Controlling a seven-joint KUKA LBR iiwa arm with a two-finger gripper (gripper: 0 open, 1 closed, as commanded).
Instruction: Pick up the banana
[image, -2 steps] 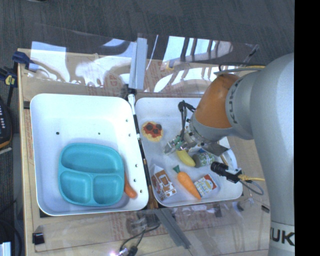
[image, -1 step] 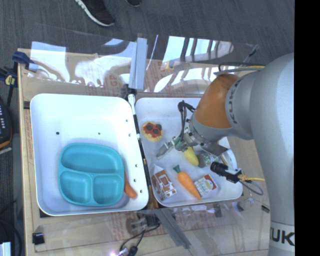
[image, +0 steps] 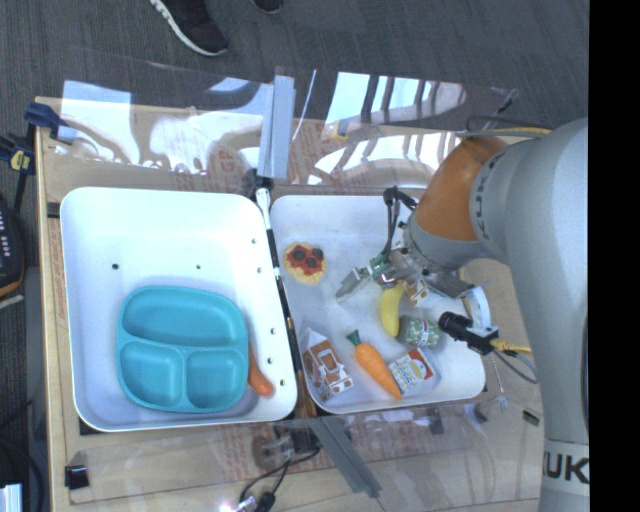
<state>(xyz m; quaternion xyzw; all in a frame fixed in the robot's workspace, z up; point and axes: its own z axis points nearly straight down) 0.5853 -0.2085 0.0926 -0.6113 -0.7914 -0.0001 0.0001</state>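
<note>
Both bins, the left bin and the right bin, are plain white; the divided tray in the left bin is turquoise, with an orange item at the tray's right edge. In the right bin, the banana is yellow, the carrot below it is orange with a green top, and the round piece left of it is yellow with red and dark spots. The arm is grey with an orange band.

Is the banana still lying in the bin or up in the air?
Lying in the bin. The banana rests on the right bin's white floor beside the carrot, with the pincer just above its top end.
</note>
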